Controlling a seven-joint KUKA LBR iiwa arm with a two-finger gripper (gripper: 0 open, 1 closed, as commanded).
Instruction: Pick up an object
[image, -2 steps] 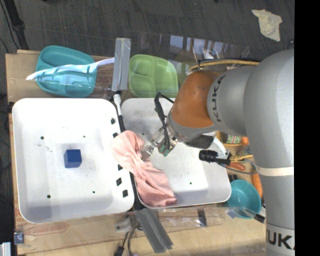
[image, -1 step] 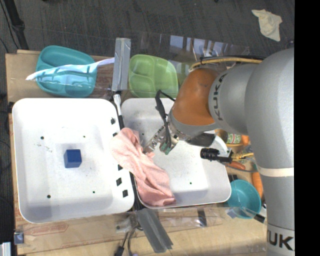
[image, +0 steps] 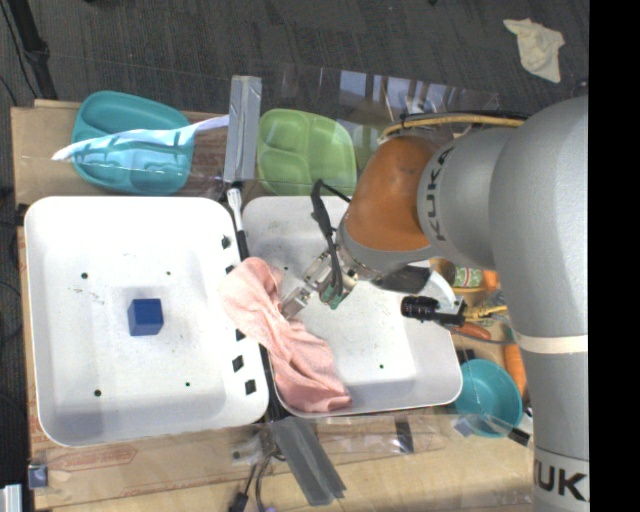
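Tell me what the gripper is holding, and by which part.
Cannot be told. The gripper is down at the pink cloth's upper edge in the right bin.

The wooden tabletop (image: 90, 458) carries two white bins (image: 60, 300) side by side, a teal bowl (image: 130, 150), a green bowl (image: 305, 150) and a small teal cup (image: 488, 395).
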